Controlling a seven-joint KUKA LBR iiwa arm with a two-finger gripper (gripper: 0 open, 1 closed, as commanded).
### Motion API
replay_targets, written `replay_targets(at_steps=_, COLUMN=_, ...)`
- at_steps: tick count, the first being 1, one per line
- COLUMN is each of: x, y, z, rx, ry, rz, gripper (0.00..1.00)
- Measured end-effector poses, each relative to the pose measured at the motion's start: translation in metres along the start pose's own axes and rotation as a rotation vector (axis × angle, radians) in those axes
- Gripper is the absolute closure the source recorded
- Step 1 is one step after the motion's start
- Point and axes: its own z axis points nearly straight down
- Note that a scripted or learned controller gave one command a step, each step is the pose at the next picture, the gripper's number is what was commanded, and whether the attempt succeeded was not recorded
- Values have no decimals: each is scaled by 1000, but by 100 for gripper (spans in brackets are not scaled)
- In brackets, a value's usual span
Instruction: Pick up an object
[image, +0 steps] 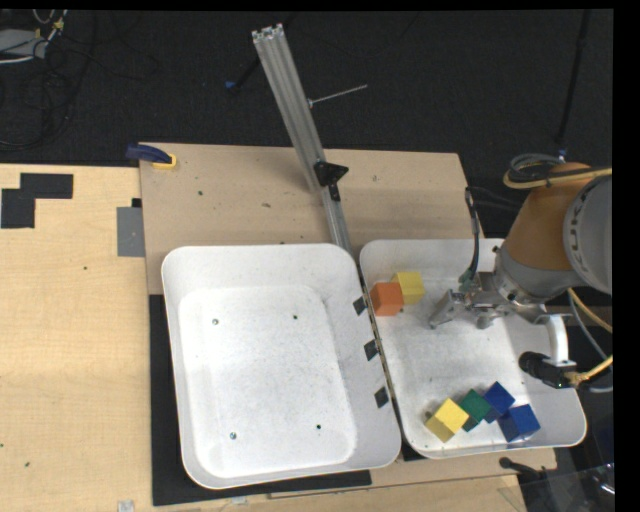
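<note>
The right bin holds several small blocks. An orange block and a yellow block touch each other near its far left corner. Along its front edge lie another yellow block, a green block and two blue blocks in a cluster. My gripper hangs over the middle of this bin, just right of the orange and yellow pair. It is open, with nothing between its fingers.
The left bin sits beside the right one, with black clips along the shared edge. A slanted metal rail rises from behind the bins. A blue and yellow clamp lies at the bench's far left corner.
</note>
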Motion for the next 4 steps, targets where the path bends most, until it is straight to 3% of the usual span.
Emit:
replay_targets(at_steps=1, x=-1, y=0, z=-10, rx=1, ry=0, rz=6, gripper=100)
replay_targets(at_steps=3, x=-2, y=-10, z=-100, rx=-3, ry=-1, rz=-2, gripper=100)
replay_targets(at_steps=4, x=-6, y=-11, z=-163, rx=-6, ry=-2, rz=-3, gripper=100)
